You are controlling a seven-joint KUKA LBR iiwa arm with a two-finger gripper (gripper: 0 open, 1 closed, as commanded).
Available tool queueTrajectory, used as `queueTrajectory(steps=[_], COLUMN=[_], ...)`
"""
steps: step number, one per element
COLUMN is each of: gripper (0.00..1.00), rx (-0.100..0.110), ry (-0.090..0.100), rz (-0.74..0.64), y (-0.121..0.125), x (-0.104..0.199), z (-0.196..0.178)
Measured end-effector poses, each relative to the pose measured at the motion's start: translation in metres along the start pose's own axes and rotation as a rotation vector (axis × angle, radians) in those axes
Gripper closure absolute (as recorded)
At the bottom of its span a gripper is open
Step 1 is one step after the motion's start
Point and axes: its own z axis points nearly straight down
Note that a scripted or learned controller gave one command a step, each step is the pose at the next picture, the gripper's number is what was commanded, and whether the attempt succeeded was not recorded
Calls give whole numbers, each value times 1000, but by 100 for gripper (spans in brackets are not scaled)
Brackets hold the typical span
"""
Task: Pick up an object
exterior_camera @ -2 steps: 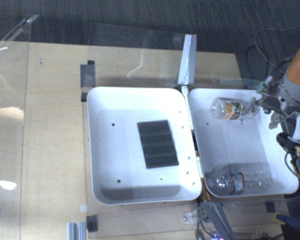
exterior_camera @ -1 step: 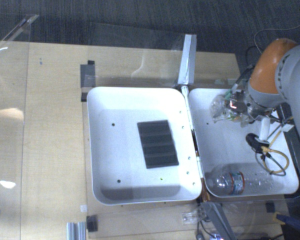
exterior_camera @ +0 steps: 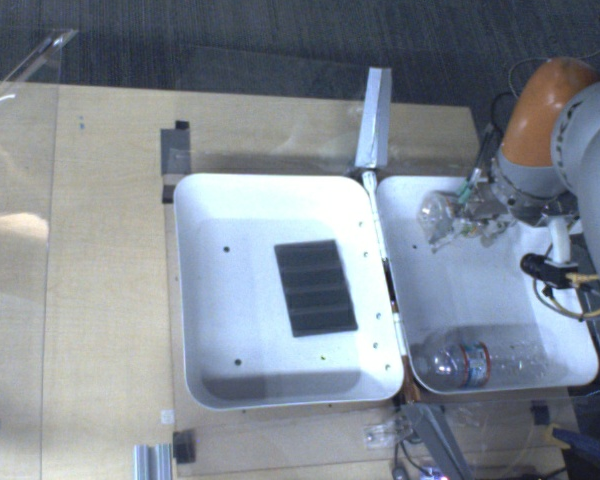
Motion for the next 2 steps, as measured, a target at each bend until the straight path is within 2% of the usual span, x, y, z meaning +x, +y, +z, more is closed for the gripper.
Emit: queueTrajectory(steps=[1,2], gripper=[0,0], rx=[-72,-42], ry=[-22,-9], rz=[-284,-246], y=[7,8], x=[-41,-25], z=[-62,4])
